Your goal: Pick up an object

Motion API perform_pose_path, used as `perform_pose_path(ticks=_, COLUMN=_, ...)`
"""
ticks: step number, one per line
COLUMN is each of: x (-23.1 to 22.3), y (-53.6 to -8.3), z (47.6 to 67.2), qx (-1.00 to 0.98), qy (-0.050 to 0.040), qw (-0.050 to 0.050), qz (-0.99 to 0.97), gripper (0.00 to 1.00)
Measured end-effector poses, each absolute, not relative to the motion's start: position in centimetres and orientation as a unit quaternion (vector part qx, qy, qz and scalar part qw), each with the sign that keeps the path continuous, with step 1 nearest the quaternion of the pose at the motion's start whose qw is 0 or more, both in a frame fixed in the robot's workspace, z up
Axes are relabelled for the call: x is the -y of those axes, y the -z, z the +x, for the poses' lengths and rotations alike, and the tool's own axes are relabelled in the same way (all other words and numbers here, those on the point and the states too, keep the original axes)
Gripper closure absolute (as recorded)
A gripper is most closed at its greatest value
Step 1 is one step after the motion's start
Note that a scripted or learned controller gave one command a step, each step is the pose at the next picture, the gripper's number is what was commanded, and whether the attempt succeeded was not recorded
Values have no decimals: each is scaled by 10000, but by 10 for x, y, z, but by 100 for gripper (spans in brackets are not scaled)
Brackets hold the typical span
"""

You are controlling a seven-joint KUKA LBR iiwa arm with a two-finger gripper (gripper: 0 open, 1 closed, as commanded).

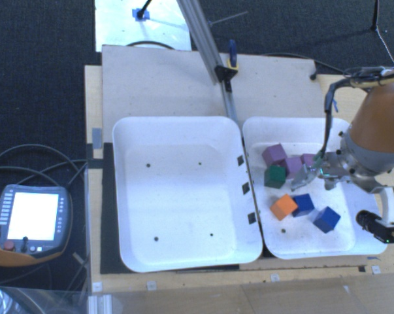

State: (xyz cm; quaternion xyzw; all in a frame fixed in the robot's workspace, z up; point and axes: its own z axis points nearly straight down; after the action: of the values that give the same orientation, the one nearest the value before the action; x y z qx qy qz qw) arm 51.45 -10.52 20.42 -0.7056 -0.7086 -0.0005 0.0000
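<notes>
Grey arm with orange band reaching from right, hand [308, 174] held low

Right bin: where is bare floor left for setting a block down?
In the right bin, bare floor runs along the near wall, below the orange block and blue blocks. The middle is crowded: purple and green blocks beside the gripper.

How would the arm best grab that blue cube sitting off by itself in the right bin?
Probably from straight above, fingers closing on two opposite flat sides of the blue cube. It lies apart from the other blocks with bare bin floor around it, and looks turned slightly, so the gripper should rotate to match.
</notes>
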Motion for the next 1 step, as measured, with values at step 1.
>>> perform_pose_path(ticks=1, x=105, y=-204, z=515, qx=7082, qy=8, qw=-3, qz=-7060, gripper=0)
